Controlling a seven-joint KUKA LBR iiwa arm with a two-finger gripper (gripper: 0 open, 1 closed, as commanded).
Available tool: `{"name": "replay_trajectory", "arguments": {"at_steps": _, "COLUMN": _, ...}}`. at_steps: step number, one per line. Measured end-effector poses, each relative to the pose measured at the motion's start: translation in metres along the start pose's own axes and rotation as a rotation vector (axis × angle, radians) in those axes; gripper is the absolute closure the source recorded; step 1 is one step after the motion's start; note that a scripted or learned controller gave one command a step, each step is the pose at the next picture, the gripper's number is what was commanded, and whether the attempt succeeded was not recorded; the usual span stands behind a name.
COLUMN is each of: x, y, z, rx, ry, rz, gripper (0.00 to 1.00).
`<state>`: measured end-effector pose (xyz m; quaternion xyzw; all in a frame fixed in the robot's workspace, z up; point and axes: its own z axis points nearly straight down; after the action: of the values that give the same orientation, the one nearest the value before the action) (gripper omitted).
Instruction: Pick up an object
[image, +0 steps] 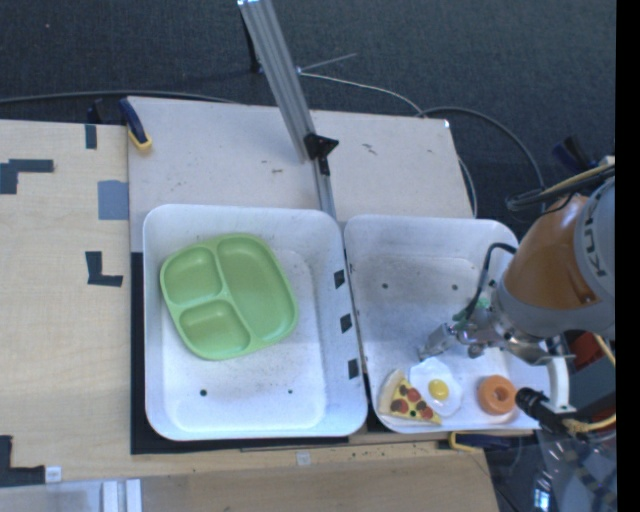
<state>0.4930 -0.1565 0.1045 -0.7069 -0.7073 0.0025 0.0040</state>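
**My tool low over the right bin, near three toy foods**

Two shallow white bins sit side by side on my bench (240, 150). The left bin (170, 400) carries a green divided tray (228, 294) with three compartments, lying flat and turned at a slant in the bin's upper half. The right bin (420, 250) holds three small objects gathered along its near edge: a pizza slice (408, 399) with red and dark toppings at the left, a fried egg (439, 389) just beside it and touching or nearly touching it, and an orange ring-shaped donut (496, 394) a little further right, apart from the egg.

My arm (555, 270), grey with its orange band, reaches in from the right. My tool (447, 340) hangs low in the right bin, just above the egg as seen from the camera and near the pizza slice. From this slant I cannot tell whether the tool stands apart or together, and I cannot tell whether it touches the bin floor. All three objects lie on the bin floor.

A grey metal rail (285, 85) crosses the far part of the bench at a slant and ends between the two bins. A blue-and-yellow item (135, 125) lies at the bench's far left corner.
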Motion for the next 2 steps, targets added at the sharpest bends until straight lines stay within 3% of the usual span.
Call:
{"name": "replay_trajectory", "arguments": {"at_steps": 1, "x": -0.0001, "y": 0.0001, "z": 0.0150, "rx": -0.008, "ry": -0.002, "rz": 0.000, "gripper": 0.00}}
{"name": "replay_trajectory", "arguments": {"at_steps": 2, "x": 0.0008, "y": -0.0001, "z": 0.0050, "rx": -0.007, "ry": -0.001, "rz": -0.001, "gripper": 1.00}}
